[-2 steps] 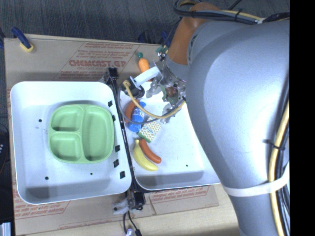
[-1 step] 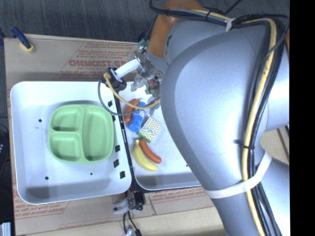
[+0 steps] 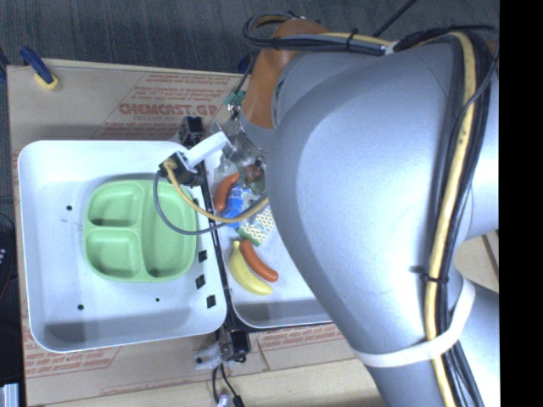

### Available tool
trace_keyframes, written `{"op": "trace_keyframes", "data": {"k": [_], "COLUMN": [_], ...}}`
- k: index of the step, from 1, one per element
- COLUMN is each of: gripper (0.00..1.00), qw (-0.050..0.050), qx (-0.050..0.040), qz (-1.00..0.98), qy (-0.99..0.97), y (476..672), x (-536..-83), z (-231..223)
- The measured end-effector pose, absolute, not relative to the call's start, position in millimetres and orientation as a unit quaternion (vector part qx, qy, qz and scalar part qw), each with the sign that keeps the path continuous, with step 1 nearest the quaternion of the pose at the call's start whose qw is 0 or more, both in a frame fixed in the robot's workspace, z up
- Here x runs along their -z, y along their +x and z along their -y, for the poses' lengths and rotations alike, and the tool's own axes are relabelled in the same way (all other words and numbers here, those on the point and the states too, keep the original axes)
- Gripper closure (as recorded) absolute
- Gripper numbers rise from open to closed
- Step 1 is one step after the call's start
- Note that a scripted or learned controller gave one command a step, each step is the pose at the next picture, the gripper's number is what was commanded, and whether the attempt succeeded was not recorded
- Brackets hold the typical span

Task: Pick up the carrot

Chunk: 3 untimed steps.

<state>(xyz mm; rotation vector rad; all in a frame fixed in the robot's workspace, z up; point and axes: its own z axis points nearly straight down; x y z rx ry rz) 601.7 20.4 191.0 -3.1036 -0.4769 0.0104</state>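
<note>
An orange, elongated carrot point(image 3: 223, 192) lies tilted in the right bin point(image 3: 271, 312), close to the wall it shares with the left bin. My gripper point(image 3: 238, 161) hangs right over the carrot's upper end, with the grey arm and its orange band point(image 3: 270, 66) rising behind it. From this angle, contact between the gripper and the carrot cannot be made out. A second orange-red stick-shaped piece point(image 3: 260, 262) lies lower in the same bin, against a yellow banana point(image 3: 246, 276).
The left bin point(image 3: 42, 227) holds a green divided plate point(image 3: 136, 231). A blue item point(image 3: 237, 202) and a patterned piece point(image 3: 259, 223) lie beside the carrot. The bulky arm covers most of the right bin. Cables loop over the shared wall.
</note>
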Motion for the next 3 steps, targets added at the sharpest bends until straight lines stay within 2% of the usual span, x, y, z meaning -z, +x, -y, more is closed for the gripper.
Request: {"op": "trace_keyframes", "data": {"k": [1,2,3], "gripper": [0.00,0.00,1.00], "qw": [0.001,0.003,0.004], "qx": [-0.0030,-0.0028,-0.0027], "qz": [0.120,0.109,0.111], "qy": [-0.993,-0.994,-0.994], "y": [557.3,485.6,486.6], "x": [-190.9,-92.7,-103.1], "z": [-62.7,-110.6,-111.3]}}
